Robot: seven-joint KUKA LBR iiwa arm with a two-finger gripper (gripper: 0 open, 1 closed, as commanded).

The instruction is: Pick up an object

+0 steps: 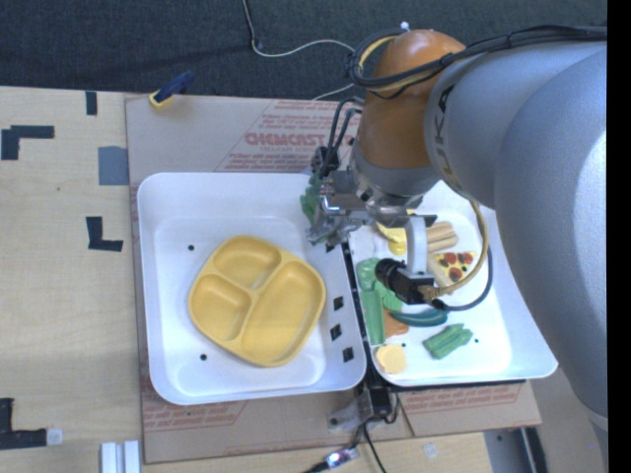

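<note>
2 shallow white bins sit side by side on a sheet of printed cardboard (246,136) laid over the wooden bench (49,215). The camera view looks down on both at a slant. The left bin (148,294) holds 1 thing, a yellow plate (258,299) with 3 compartments, lying flat near the middle and tilted a little askew to the walls. The right bin (498,338) holds a cluster of small toy foods. A long green stick (373,302) lies along the wall shared with the left bin, and a round yellow disc (391,360) sits at its near end. A bumpy green pod (449,341) lies just right of the disc, and a dark green curved piece (426,315) lies between the pod and the stick. A pizza slice (456,262) and a pale bun (439,235) sit further back, partly under the arm. The grey arm (532,166) reaches in from the right, its orange band (404,106) above the far end of the bins. The gripper (330,220) hangs over the shared wall near the far edge. A small green piece (311,201) shows just beside it, and whether they touch cannot be told. Nor can it be told whether the gripper is wide, narrow or holding anything. A blue and yellow clip (170,89) lies at the far left corner of the cardboard.
</note>
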